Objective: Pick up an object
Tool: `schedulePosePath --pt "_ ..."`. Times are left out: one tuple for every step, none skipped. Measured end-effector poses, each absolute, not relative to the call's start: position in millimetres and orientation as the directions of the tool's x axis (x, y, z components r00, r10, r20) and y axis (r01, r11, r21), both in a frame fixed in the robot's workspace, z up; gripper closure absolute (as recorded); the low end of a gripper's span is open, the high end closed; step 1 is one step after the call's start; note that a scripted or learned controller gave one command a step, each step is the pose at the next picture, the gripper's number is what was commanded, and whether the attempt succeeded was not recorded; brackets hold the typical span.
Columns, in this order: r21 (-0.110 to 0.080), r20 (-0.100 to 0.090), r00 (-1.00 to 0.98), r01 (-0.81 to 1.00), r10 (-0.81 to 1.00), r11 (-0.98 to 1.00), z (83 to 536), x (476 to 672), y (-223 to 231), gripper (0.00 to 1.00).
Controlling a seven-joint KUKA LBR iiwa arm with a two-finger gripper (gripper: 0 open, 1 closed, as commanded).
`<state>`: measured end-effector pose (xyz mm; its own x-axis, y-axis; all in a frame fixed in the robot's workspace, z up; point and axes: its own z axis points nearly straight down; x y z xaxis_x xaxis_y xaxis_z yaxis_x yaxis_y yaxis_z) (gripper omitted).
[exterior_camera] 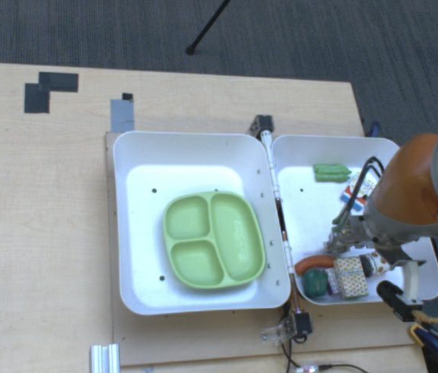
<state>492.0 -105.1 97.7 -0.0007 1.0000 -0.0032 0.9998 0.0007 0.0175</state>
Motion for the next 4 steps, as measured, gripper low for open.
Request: schedulePosePath --pt "0.017 -0.003 -0.001 1.000 1.000 0.001 98 491.9 -105 0.00" --pt "0.004 -0.001 -0.001 1.000 1.000 0.001 170 487.7 -165 0.00" --pt "0.005 -0.001 -0.002 1.000 1.000 0.002 86 488.1 -113 0.00" --pt "0.010 -0.002 -0.004 1.000 1.000 0.004 97 490.2 -113 1.00"
